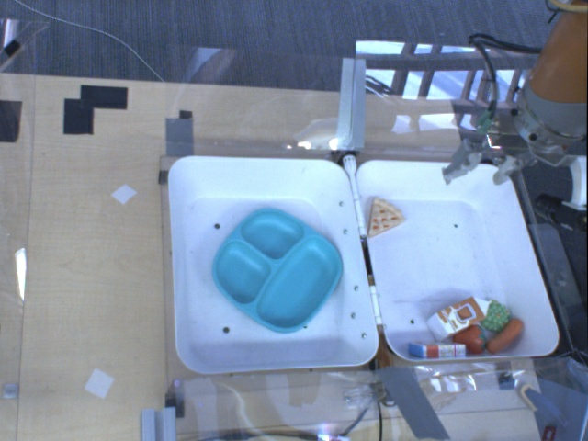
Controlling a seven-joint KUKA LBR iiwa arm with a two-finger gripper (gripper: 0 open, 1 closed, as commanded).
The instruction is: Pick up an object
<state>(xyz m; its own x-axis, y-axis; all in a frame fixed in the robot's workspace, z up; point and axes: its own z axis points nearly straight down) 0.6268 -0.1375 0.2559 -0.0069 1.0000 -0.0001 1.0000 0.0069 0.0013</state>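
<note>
- Two shallow white bins side by side on bench: left bin (197, 246), right bin (441, 274), touching along shared inner rims.
- Left bin: blue three-compartment divided plate (277, 269) lying flat near centre, nothing visible in its compartments.
- Arm (565, 72) entering from right, orange band above wrist, parked over far right corner of right bin.
- Gripper (480, 166) hanging above far rim of right bin; fingers spread apart, nothing between them.
- Right bin, near right corner: small cluster of toy items packed together, touching or overlapping. Orange-and-white carton (459, 316), green leafy piece (497, 315), orange sausage-like piece (505, 335), red piece (469, 337) (identity uncertain, too small to resolve), flat blue-white-red tube or box (435, 349) against near wall.
- Right bin, far left: waffle-patterned wedge (384, 217), pizza-slice shape, lying alone just beside inner wall, well apart from cluster.
- Step judged: approach; no target reached, no grasp begun.
- Next move judged: translate over one candidate, descend, close. Wedge isolated but flat and close to wall, so finger clearance poor. Cluster nearer corner walls; carton offers tallest faces, neighbours likely to be nudged.
</note>
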